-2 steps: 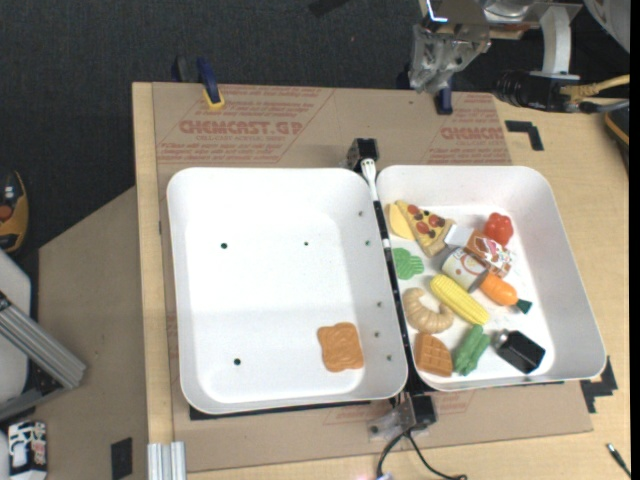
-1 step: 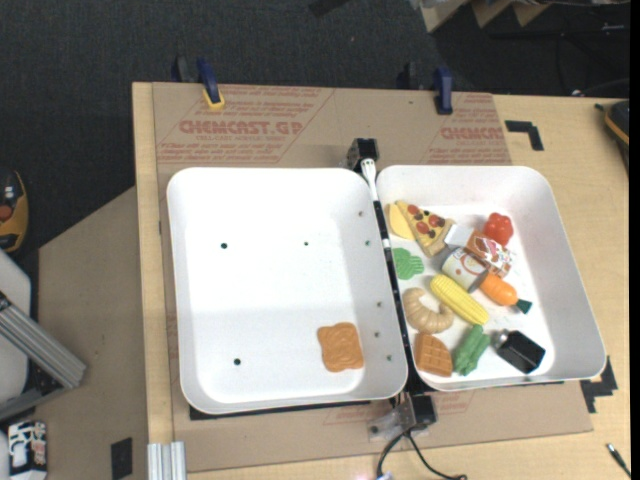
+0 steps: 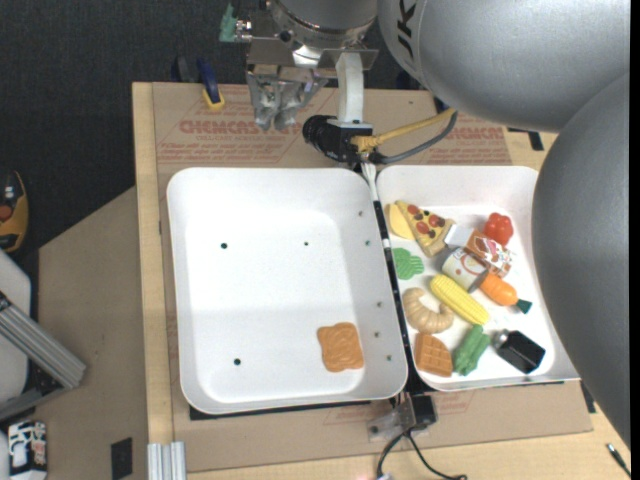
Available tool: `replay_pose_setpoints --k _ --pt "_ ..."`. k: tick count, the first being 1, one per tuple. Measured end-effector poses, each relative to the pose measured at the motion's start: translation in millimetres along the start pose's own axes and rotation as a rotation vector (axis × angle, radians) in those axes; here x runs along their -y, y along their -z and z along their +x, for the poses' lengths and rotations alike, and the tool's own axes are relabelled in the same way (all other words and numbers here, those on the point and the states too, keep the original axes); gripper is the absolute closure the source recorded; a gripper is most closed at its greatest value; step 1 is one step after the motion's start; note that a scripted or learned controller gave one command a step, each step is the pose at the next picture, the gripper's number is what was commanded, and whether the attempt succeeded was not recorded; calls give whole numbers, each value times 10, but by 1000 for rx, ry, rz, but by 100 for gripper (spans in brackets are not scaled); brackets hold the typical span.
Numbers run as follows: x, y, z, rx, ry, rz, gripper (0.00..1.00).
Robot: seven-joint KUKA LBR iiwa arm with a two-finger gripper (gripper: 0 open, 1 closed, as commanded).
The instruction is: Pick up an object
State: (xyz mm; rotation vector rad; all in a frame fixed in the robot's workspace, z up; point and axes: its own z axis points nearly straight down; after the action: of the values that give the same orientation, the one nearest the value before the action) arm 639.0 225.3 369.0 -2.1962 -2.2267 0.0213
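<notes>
Cardboard-topped bench (image 3: pixel 160 268): gripper (image 3: pixel 279 108) hangs beyond left bin (image 3: pixel 200 268), finger state untellable; approach pending, next descent toward orange cracker toy (image 3: pixel 341 346).

Around my two bins

The bench (image 3: pixel 160 218) under me is brown board with red lettering (image 3: pixel 215 126) printed along its far edge. A small blue and yellow clip (image 3: pixel 210 85) sits at that far edge, left of the lettering. A black cable (image 3: pixel 425 458) trails off the near edge, below the gap between the bins. Off the bench to the left stands a metal rail (image 3: pixel 40 346) and, further back, an orange and black thing (image 3: pixel 10 213) I cannot identify.
</notes>
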Motion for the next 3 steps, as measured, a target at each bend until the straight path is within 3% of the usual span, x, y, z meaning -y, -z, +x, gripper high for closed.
replay_pose_setpoints --k 1,2,3 --pt "-252 1448 -4 -5 -11 -38 100" --pt "-260 148 -15 4 -15 -7 100" --pt "-247 1327 -8 -4 -11 -34 100"
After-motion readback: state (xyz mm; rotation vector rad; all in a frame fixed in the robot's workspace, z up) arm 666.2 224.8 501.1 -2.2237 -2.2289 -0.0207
